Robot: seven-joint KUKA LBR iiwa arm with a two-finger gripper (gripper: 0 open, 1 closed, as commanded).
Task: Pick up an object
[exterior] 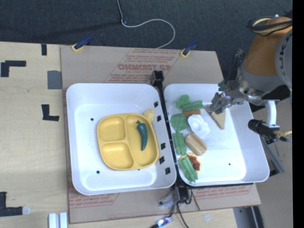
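Nearest me, along the right bin's (247, 167) left side, the toy foods lie in a heap (189, 137), untouched. In the left bin (80, 127), a green pepper (142, 134) rests on the yellow divided plate (126, 141). Farther back, the hand (217, 103) hangs low beside a tan wedge (218, 119). Whether it's apart or closed, I cannot tell. Nothing looks lifted, so I'd say the grasp and the lift are both left to do.

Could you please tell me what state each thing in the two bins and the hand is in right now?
Yellow tray: flat in the left bin, three compartments.
Green pepper: lying in the tray's right compartment.
Toy food pile: heaped along the left side of the right bin.
Tan wedge: lying below the hand.
Hand: low over the right bin, nothing visibly held.
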